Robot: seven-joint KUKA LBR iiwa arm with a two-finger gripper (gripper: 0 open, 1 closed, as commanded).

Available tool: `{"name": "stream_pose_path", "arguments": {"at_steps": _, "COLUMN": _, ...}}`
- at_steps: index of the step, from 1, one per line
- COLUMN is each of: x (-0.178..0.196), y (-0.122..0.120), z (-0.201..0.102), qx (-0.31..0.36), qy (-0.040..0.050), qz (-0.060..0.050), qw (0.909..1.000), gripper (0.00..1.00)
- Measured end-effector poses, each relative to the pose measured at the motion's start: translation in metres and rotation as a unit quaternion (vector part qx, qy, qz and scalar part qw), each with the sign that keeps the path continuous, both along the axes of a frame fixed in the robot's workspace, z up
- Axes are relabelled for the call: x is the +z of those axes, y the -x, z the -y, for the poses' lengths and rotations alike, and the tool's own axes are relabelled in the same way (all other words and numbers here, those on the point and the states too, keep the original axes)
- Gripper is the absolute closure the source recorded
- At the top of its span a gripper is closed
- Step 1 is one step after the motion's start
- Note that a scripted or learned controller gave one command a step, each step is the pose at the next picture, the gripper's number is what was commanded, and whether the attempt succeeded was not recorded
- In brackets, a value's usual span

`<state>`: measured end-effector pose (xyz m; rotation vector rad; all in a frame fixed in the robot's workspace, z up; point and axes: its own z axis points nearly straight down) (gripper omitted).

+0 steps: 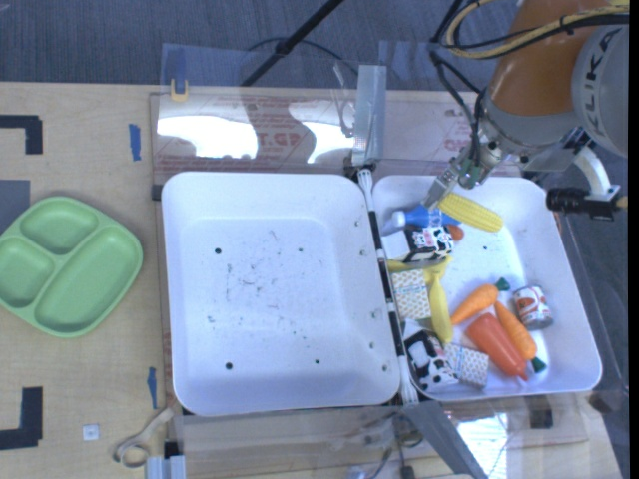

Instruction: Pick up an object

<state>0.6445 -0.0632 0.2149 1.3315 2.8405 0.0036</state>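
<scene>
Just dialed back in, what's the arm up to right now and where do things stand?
The KUKA arm reaches in from the right, with its gripper low over the back of the right bin, next to the corn cob and a blue item. Nothing is visibly lifted. Also in that bin lie carrots, a banana, a small can and cow-patterned cartons. A green divided plate sits on the bench.

Tool (446, 185) above right bin (569, 267), beside corn cob (472, 212)

Left bin (270, 287) offers open room; toys (469, 307) crowd the right bin (569, 297).
</scene>
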Motion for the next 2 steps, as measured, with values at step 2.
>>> {"name": "stream_pose_path", "arguments": {"at_steps": 2, "x": -0.016, "y": -0.011, "z": -0.063, "qx": -0.012, "qy": -0.0001, "qz": -0.002, "qw": 0.9999, "gripper": 1.0}}
